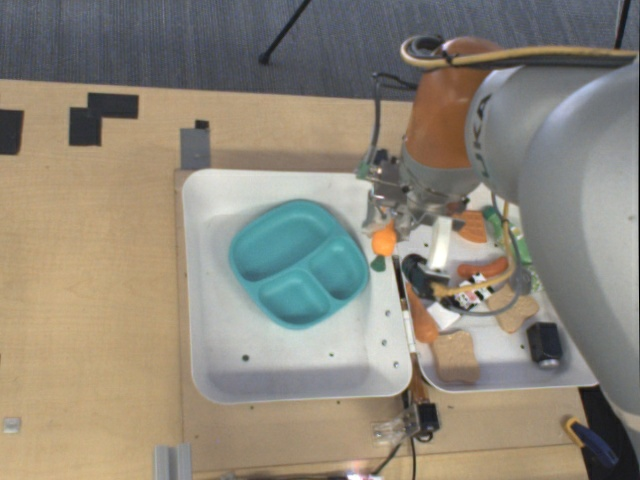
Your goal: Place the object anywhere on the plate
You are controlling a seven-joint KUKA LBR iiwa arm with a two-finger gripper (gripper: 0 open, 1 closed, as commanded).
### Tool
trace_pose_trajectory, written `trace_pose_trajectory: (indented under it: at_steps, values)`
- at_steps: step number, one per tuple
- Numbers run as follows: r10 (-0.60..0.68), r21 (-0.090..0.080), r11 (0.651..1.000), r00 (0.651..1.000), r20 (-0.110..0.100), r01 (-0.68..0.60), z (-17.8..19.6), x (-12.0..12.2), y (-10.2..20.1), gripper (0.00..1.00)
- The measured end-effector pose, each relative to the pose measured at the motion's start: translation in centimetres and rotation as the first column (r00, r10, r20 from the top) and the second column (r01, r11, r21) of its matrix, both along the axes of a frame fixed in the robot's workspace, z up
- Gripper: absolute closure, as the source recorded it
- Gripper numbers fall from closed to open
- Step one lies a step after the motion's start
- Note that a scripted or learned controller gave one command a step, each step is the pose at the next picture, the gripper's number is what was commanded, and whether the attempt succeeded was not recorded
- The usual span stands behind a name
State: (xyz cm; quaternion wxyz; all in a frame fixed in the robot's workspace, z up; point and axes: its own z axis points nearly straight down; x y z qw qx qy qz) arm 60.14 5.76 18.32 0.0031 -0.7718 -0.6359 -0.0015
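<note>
In the camera view, a small orange object with a green end [382, 242], apparently a toy carrot, is seen just below the gripper [392, 215], at the edge of the left bin [200, 298] next to the divide between the two bins. Whether it is pinched or merely lying under the tool cannot be told, and how far the gripper is opened cannot be judged from this slant.

The teal divided plate [298, 262] lies to the gripper's left, close by, in the middle of the left bin. To do the step well, the object would need to be lifted clear of the bin rim, carried a short way left, and let go over any of the three compartments, low enough that it is not bounced out.

The arm [560, 168] is reached in from the right, its orange band [445, 108] above the wrist, with the wrist pointed steeply down over the boundary; the cluttered right bin [500, 378] is partly covered by it.
</note>
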Motion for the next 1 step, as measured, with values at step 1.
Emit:
trace_pose_trajectory:
  at_steps: [1]
  values:
    - [-0.011,-0.005,1.0,1.0,0.003,0.011,0.16,0.11,-0.74,0.0]
